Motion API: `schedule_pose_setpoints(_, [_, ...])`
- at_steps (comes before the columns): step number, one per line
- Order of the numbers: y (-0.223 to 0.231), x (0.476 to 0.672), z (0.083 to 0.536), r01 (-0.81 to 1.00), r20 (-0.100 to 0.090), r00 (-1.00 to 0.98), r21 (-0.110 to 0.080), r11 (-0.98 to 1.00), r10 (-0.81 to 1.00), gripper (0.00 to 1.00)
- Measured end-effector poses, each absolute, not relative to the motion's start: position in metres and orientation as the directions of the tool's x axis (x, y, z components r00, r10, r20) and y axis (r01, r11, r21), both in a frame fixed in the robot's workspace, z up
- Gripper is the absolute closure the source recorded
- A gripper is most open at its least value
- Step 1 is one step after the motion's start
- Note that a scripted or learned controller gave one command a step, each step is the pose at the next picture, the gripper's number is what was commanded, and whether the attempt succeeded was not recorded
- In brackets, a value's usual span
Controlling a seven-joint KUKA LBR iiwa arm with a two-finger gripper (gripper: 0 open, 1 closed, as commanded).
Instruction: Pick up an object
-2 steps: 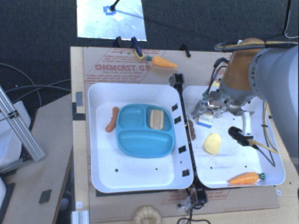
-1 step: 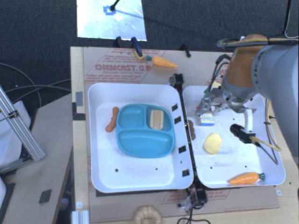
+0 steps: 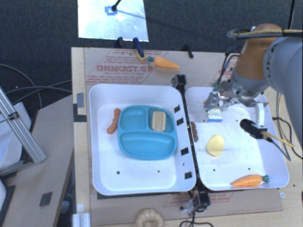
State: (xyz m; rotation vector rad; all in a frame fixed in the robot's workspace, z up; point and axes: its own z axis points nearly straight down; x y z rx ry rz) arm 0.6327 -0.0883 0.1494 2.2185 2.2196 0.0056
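My gripper (image 3: 214, 104) hangs low over the upper left part of the right bin (image 3: 246, 162). A small blue and white thing (image 3: 215, 116) sits right below its tip, touching or nearly touching it; whether it is gripped is unclear. A pale yellow rounded object (image 3: 215, 145) lies in the middle of the same bin, below the gripper. An orange carrot (image 3: 247, 180) lies near the bin's front right corner.
The left bin (image 3: 109, 174) holds a blue divided plate (image 3: 142, 143) with a tan slice (image 3: 158, 121) in one compartment, and an orange sausage (image 3: 113, 121) beside it. A small brown piece (image 3: 194, 131) rests at the divider. Another carrot (image 3: 165, 63) lies on the cardboard behind the bins.
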Motion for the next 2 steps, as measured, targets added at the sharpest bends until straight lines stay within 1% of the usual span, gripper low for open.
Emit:
schedule_pose_setpoints(1, [-0.085,0.641,0.212,1.0,0.0,-0.005,0.009,0.005,1.0,1.0])
schedule_pose_setpoints(2, [-0.085,0.642,0.225,1.0,0.0,-0.006,0.004,0.006,1.0,1.0])
